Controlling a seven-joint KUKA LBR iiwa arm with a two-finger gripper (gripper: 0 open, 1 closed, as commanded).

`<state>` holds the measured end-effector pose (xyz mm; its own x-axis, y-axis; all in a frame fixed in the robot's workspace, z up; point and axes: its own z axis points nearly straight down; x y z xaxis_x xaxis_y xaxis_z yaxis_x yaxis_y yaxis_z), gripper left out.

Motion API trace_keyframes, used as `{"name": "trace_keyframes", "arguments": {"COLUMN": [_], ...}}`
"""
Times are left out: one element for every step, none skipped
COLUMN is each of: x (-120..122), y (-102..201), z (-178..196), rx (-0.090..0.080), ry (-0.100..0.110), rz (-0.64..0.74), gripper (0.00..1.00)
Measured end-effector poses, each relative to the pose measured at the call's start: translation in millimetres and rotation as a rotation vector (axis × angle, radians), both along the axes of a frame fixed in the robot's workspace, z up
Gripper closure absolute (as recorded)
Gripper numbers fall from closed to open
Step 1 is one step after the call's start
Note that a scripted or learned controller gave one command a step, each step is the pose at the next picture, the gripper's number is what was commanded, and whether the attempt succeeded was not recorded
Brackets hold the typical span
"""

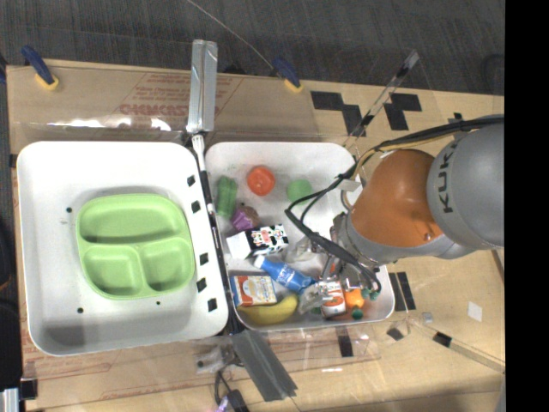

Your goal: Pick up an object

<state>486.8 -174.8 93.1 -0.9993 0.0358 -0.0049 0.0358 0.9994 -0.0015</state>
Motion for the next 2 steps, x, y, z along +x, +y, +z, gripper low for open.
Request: {"name": "trace_keyframes", "arguments": {"x": [-8.0, -6.1], "y": [76.9, 78.0], "z": [-0.8, 9.5], "rx": [0.002, 0.0], "ry": [0.001, -0.002], "rz": [0.32, 0.328], "gripper": [0.0, 1.0]}}
